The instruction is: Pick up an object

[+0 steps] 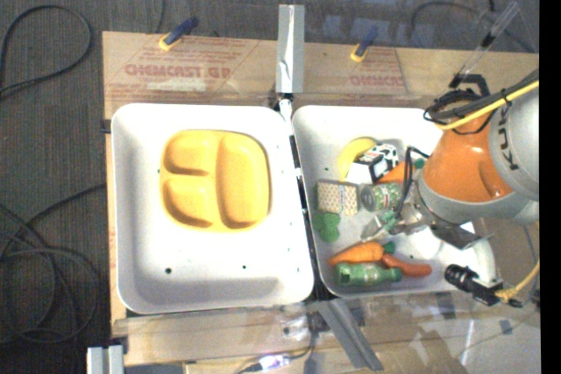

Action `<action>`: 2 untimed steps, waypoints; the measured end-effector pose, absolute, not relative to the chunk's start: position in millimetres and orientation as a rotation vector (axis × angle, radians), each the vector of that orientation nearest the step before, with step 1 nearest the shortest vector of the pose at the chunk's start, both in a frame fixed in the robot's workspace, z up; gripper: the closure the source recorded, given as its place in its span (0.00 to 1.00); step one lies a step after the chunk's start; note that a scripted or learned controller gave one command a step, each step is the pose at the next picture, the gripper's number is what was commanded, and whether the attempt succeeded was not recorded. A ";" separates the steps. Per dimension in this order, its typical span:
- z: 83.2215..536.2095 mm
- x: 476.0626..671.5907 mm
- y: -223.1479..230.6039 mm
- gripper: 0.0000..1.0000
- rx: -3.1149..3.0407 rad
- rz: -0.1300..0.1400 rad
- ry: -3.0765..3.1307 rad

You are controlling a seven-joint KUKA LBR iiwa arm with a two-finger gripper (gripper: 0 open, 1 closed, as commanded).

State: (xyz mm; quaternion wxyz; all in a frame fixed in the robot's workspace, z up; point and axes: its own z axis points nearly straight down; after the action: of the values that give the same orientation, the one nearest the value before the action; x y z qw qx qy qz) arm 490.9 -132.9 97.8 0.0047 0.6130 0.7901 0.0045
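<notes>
Right bin point(307, 188): holds a cluster of small items. Left bin point(131, 215): holds a yellow divided tray point(216, 179), well apart from the arm.

Arm point(469, 166): reaches in from the right, orange band above the wrist, lowered over the middle of the right bin. Claw point(386, 226): seen at the left end of the wrist, just above the near row of items. Finger state: cannot tell, the tips being small and merged with the clutter.

Nearest candidates: carrot point(358, 254), lying just below and slightly left of the claw, long axis running left to right with a slight upward tilt toward the right. Green bottle point(370, 275): just beside the carrot on the near side, long axis also left to right. Clear jar point(381, 196): just above the claw, possibly touching the wrist.

Further off: checked packet point(337, 198), green lump point(328, 228), banana point(355, 152), black-and-white box point(379, 159).

Judgement: short descent toward the near wall required; fingers best set across the carrot's long axis. Risk: bottle alongside may block one finger.
</notes>
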 end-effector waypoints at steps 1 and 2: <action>97.7 490.7 -132.9 0.00 1.920 0.014 2.475; 89.3 489.2 -151.5 0.00 1.792 0.014 2.574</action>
State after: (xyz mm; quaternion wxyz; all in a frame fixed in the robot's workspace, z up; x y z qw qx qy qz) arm 489.2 -151.5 89.3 0.0026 0.5713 0.8207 0.0043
